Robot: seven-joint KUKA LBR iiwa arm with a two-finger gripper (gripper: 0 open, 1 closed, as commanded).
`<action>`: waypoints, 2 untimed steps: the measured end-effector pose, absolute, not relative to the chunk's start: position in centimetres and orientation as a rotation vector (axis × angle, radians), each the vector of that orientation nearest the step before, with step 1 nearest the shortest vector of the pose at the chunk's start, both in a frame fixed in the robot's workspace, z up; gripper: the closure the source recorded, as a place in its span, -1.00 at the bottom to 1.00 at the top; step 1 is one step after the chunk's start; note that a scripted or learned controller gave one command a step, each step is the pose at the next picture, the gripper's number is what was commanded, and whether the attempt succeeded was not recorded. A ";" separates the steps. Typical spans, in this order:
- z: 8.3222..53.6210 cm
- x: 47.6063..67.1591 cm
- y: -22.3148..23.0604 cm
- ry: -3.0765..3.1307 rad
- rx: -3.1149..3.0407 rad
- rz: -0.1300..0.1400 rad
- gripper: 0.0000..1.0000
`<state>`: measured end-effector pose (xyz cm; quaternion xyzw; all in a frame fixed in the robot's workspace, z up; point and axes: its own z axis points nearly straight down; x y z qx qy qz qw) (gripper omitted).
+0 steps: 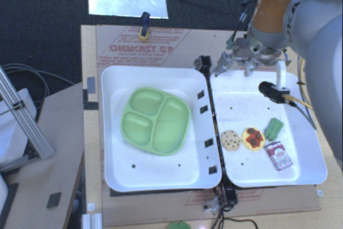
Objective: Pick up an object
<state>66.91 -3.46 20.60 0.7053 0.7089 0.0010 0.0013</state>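
cookie (231, 140), pizza (253, 138), green toy (274, 128), card (279, 156) in right bin (305, 174); left bin (115, 169) holds plate (156, 120)

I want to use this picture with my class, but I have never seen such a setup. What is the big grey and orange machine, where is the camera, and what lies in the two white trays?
The picture comes from one fixed camera above the bench, looking down at a slant. The grey and orange machine is a robot arm reaching in from the right; its gripper hovers over the far edge of the right bin and holds nothing visible. The left bin holds a green divided plate. The right bin holds small toy foods: a cookie, a small pizza, a green piece and a red packet.
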 end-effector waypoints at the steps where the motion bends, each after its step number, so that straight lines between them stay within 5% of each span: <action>1: 17.4 65.1 -13.6 2.214 2.227 -0.001 -1.00; 2: 23.4 53.9 -9.0 2.225 2.224 -0.001 -1.00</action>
